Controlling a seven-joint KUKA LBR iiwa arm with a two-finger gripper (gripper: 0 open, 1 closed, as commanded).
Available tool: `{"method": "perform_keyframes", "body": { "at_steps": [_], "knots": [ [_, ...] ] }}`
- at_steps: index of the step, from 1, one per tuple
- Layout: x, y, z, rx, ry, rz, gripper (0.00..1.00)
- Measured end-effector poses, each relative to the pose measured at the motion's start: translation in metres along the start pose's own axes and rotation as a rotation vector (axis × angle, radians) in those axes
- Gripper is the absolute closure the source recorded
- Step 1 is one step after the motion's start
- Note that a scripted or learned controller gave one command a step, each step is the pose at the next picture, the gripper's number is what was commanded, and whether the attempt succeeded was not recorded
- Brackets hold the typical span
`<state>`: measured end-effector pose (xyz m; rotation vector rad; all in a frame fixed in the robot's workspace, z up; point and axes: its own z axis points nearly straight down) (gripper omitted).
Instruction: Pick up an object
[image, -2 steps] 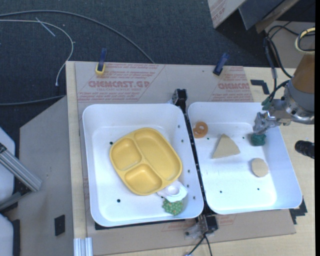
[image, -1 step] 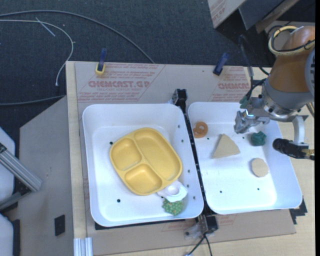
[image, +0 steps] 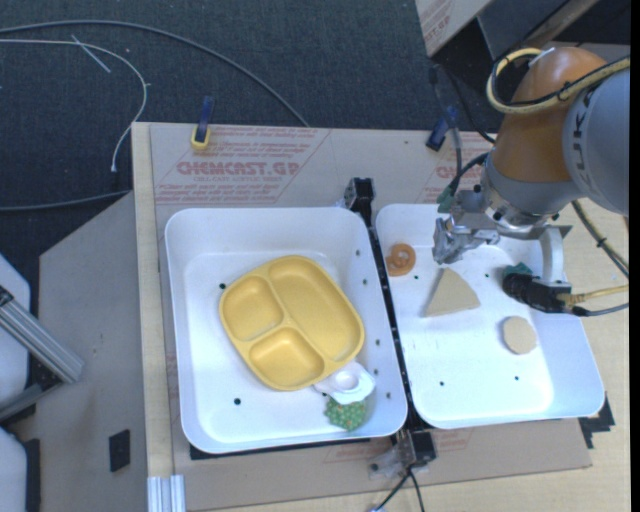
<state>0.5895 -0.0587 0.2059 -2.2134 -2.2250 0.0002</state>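
Because the tool hangs just over the pointed tip of the tan wedge, the likeliest failure is a close on the narrowest part, where there is little to bear on. From this angle I cannot tell whether the tool is open or shut, and nothing shows in its grasp.

The wedge lies flat on the floor of the right bin. Its tip points toward the far rim and the tool, and its broad edge faces the near rim. Its long axis therefore runs from near to far across the bin, leaning slightly toward the view's left at the tip.

A grip taken along that axis would probably slide off the sloping sides and squeeze the piece out toward its broad edge. A grip across the wider middle looks safer. The piece also seems thin and low, so a descent that stops short would close on air. One that goes too deep would press on the bin floor.

Left of the wedge's tip sits a small orange ring, near but apart. A sideways drift that way could nudge it. A round tan disc lies well off the wedge's broad edge, toward the view's right, and looks out of harm's way.
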Motion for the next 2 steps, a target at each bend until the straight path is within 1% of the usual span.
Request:
{"method": "perform_keyframes", "body": {
  "at_steps": [1, 2],
  "knots": [
    [0.057, 0.003, 0.002, 0.000, 0.001, -0.001, 1.00],
    [0.111, 0.019, -0.017, -0.006, 0.000, -0.001, 1.00]
  ]
}}
